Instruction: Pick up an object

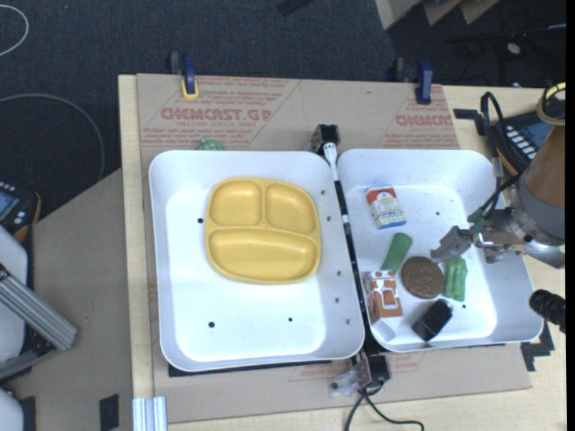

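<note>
"Two bins, is that right?" asks Mia.

"Yes, two white ones, side by side on the bench [269, 106]," says Ben. "The left bin [171, 241] has just one thing in it, a yellow plate [263, 230] with three parts."

"And the right bin [467, 173]?"

"That one is full of little things. A small carton [384, 207] lies at the far side. A green tube [396, 250] is in the middle. Just beside it is a brown disc [422, 277], and a green stick [456, 279] touches the disc on its right. An orange packet [384, 296] and a black block [433, 320] lie at the near side."

"Why is the arm [544, 196] over there?"

"It reaches in from the right, likely because the small things are easy to pick. The gripper [463, 245] hangs low over the right bin, just above the green stick and the disc. Ben thinks one of those two is the thing it wants."

"Is the gripper apart or together?"

"Nobody can tell from up here. Nothing looks held in it."

"Why are there blue clamps [187, 72] at the far edge?"

"Probably to keep the board from sliding."
</note>
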{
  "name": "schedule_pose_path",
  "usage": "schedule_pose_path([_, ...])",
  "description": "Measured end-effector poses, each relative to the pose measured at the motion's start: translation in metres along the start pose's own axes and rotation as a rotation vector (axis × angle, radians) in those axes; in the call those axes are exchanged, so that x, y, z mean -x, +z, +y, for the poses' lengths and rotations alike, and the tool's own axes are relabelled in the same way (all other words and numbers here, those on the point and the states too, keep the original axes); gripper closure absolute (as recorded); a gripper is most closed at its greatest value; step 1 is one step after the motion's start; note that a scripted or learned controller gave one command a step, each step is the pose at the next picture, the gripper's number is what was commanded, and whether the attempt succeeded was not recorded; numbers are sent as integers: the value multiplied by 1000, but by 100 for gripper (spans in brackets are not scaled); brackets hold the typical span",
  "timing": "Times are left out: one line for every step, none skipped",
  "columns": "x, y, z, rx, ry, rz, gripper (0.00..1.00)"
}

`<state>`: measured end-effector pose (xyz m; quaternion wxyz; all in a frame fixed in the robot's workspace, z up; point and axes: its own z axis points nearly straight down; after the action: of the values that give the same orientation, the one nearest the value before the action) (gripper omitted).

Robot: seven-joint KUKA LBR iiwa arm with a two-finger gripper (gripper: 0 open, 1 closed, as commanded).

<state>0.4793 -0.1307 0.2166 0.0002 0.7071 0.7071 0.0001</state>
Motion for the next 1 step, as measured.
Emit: schedule_pose_path([0,0,0,0,0,0,0])
